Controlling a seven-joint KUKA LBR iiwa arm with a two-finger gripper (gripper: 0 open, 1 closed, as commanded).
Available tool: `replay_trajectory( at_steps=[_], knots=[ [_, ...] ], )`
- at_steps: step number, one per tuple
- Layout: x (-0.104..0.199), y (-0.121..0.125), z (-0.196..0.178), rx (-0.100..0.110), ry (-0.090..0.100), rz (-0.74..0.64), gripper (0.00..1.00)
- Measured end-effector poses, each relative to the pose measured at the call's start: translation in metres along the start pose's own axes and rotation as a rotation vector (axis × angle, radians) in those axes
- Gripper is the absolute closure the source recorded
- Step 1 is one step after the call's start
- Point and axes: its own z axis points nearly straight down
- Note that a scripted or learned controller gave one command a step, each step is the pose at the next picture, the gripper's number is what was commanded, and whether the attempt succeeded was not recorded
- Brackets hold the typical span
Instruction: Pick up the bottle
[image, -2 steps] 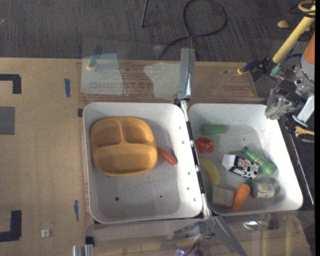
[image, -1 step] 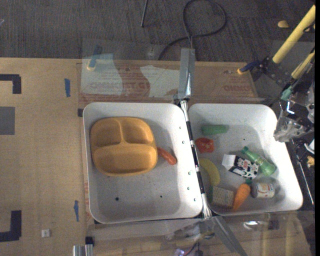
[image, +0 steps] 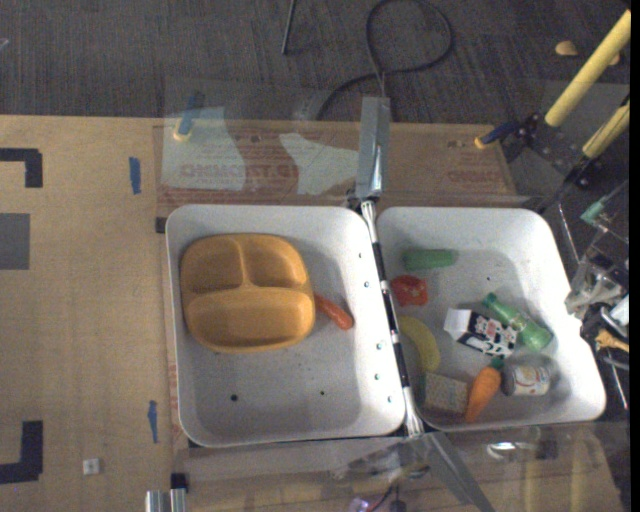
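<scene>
The bottle (image: 517, 323) is green with a pale label and lies on its side in the right bin (image: 560, 245), towards that bin's right side. It points from upper left to lower right. Its lower left side touches a black-and-white carton (image: 482, 333). A small silver can (image: 527, 377) sits just below it.
The right bin also holds a green cucumber (image: 430, 258), a red pepper (image: 410, 290), a banana (image: 424, 343), a carrot (image: 483, 392) and a tan block (image: 446, 393). In the left bin (image: 290, 400) lie a yellow divided plate (image: 245, 290) and an orange sausage (image: 335, 313). Grey hardware (image: 600, 295) stands beyond the right rim.
</scene>
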Motion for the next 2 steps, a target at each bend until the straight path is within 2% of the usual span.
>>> replay_trajectory(
  at_steps=[1,2],
  knots=[
    [0.0191,-0.0156,0.0004,0.000,0.000,0.134,1.00],
    [0.0200,-0.0161,0.0032,-0.003,0.001,0.488,1.00]
  ],
)
